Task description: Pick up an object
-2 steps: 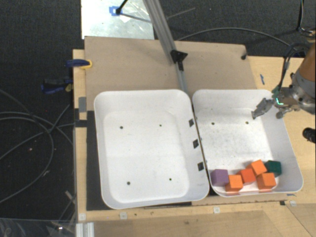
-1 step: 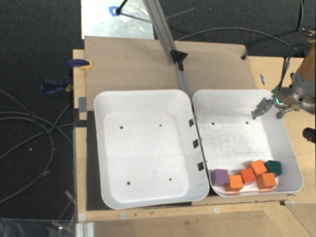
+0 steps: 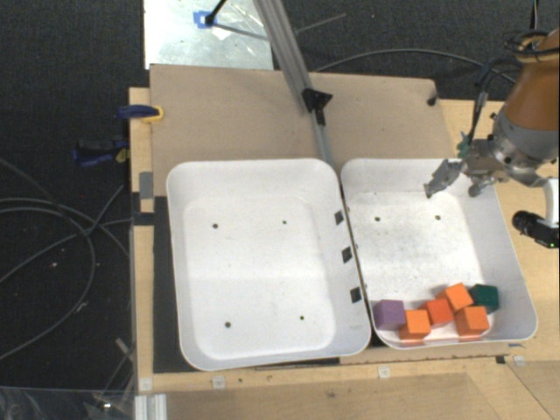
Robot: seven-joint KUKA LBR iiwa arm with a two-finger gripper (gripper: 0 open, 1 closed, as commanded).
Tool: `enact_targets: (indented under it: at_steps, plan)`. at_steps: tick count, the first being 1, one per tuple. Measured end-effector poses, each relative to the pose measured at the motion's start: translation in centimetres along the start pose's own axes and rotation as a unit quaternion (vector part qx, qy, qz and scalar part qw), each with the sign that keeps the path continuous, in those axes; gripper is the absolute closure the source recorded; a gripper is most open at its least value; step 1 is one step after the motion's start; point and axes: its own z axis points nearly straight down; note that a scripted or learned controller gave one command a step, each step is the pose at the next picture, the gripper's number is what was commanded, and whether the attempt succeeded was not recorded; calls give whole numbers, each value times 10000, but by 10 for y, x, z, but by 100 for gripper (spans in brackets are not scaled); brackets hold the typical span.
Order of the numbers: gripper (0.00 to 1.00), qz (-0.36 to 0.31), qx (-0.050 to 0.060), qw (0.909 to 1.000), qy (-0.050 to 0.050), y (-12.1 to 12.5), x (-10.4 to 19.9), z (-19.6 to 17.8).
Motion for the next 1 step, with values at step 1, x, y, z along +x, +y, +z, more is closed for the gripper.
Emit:
enact_targets:
  at_steps: [1]
  plan:
    - [0, 18, 8, 10000, -5, -1, -3, 0]
